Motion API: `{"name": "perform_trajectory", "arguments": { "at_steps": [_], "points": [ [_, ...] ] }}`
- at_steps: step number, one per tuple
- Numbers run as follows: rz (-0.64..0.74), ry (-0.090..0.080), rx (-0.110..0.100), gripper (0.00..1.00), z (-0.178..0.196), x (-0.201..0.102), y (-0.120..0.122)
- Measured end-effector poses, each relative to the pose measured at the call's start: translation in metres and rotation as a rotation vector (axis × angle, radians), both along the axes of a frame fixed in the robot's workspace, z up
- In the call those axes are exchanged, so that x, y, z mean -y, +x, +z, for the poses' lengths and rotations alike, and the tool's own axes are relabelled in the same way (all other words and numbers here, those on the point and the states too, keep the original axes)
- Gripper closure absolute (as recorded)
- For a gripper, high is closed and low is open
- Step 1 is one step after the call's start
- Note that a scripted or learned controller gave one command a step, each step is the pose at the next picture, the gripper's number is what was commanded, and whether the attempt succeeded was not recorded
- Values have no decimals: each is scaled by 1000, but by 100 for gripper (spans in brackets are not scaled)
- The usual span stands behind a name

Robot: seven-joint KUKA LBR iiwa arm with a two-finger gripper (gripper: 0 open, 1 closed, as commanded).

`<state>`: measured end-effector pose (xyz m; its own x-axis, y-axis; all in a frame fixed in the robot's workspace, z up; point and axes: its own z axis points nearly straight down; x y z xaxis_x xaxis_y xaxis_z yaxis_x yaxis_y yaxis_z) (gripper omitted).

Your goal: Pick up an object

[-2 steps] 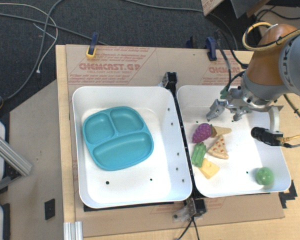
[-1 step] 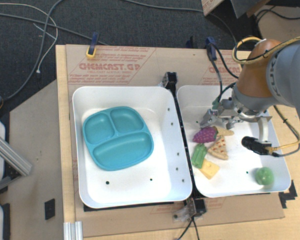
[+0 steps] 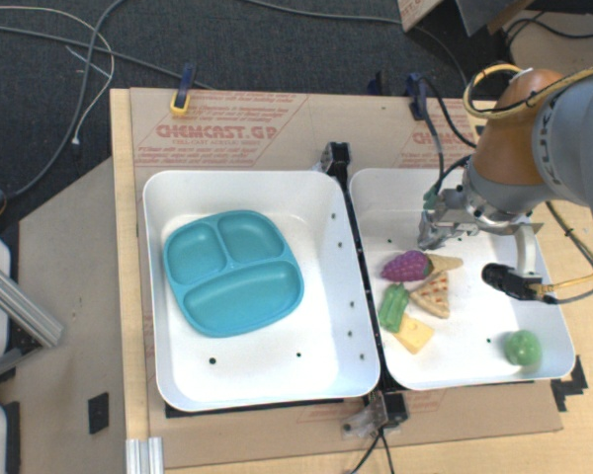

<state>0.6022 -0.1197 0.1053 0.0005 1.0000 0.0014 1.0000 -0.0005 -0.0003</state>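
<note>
Jaws apart or together: impossible to tell from this slanted overhead view. Gripper point(image 3: 433, 235) low over the right white bin point(image 3: 474, 368), near the middle of its far half, at the end of a grey arm point(image 3: 573, 136) with an orange band point(image 3: 514, 146), reaching in from the right. Just below and left of the gripper tip, a purple toy bunch of grapes point(image 3: 407, 265), close to it; touching or not, unclear. Right beside the grapes, a small pale tan piece point(image 3: 446, 262). Just below that, a tan wedge like a toy pizza slice point(image 3: 435, 295). Left of the wedge, a green oblong toy vegetable point(image 3: 392, 307), tilted, resting against a yellow cheese-like block point(image 3: 415, 336) just below it. Well apart from this cluster, in the near right corner of the same bin, a round green toy point(image 3: 522, 348). In the left white bin point(image 3: 306, 358), a teal plate with three compartments point(image 3: 234, 271), lying flat near the middle. Under both bins, a brown cardboard sheet point(image 3: 227, 131) with red lettering, a blue clamp point(image 3: 185, 87) and a second blue clamp point(image 3: 416, 89) at its far edge. Beyond the cardboard, dark carpet point(image 3: 277, 38).
</note>
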Motion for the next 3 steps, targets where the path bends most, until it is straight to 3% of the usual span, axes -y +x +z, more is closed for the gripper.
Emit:
{"name": "perform_trajectory", "arguments": {
  "at_steps": [3],
  "points": [
    [2,-2,5,100,151,17,10]
  ]
}}
